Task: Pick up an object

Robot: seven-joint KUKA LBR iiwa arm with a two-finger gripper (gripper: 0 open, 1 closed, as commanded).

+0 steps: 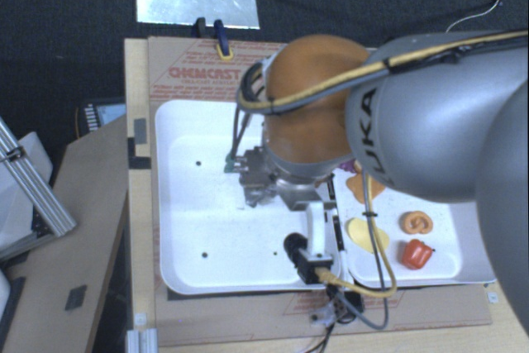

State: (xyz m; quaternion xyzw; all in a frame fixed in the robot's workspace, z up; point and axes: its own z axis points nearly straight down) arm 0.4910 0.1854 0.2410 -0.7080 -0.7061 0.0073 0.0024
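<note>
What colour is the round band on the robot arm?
Orange band, seen in the camera view.

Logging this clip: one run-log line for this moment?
arm: over left bin | right bin: red, orange, yellow items | grasp: unseen

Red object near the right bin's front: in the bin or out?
In. The red object lies on the right bin's white floor, inside its rim, beside a yellow piece.

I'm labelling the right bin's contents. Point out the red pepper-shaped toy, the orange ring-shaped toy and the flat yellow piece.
Red pepper-shaped toy (416,254), camera view, middle of its body.
Orange ring-shaped toy (416,222), camera view, its upper rim.
Flat yellow piece (366,234), camera view, its bare centre.
</note>
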